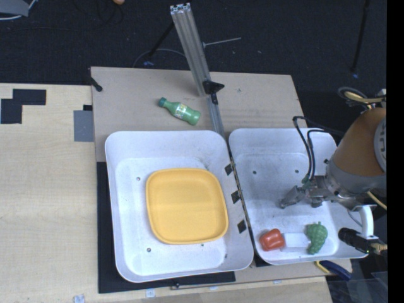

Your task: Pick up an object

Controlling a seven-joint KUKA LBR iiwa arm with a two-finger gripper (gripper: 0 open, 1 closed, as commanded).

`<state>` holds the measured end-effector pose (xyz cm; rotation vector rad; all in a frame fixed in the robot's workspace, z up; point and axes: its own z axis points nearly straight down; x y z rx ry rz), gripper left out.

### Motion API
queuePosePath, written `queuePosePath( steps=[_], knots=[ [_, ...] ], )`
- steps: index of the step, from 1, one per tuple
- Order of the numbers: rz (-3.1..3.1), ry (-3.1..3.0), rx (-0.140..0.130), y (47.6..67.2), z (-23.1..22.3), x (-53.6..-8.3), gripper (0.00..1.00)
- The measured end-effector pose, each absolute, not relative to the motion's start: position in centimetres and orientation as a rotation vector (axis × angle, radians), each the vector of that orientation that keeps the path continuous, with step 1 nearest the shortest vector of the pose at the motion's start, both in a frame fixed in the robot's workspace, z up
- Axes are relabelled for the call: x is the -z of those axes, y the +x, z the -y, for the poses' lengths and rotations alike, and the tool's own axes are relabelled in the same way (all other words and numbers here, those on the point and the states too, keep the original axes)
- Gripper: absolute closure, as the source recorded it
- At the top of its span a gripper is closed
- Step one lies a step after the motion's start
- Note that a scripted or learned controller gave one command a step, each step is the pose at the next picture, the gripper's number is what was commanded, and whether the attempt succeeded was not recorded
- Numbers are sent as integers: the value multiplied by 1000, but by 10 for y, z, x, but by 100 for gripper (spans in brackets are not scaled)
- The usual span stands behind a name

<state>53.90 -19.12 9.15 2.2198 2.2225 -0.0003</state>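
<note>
In the right bin (278, 150), a red pepper (272, 239) lies near the front wall. A green broccoli-like piece (316, 236) lies to its right, with a small white item between them. My gripper (288, 201) hangs low over the middle of this bin, pointing left, above and behind the pepper. It touches neither object. The grey arm with its orange band (363, 150) comes in from the right over the bin's edge.
The left bin (123, 169) holds a yellow square plate (186, 204). A green bottle (180, 110) lies on the bench behind the bins. A slanted metal rail (194, 43) rises from behind the divider. A black cable (308, 150) loops over the right bin.
</note>
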Motion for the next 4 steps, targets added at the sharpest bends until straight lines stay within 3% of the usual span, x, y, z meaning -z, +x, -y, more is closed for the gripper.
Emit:
queuePosePath(
  steps=[1, 4],
  knots=[
    [-2219, 2221, -2, 539, 192, -103, 100],
    [-2220, 2219, -3, 545, 177, -256, 100]
  ],
)
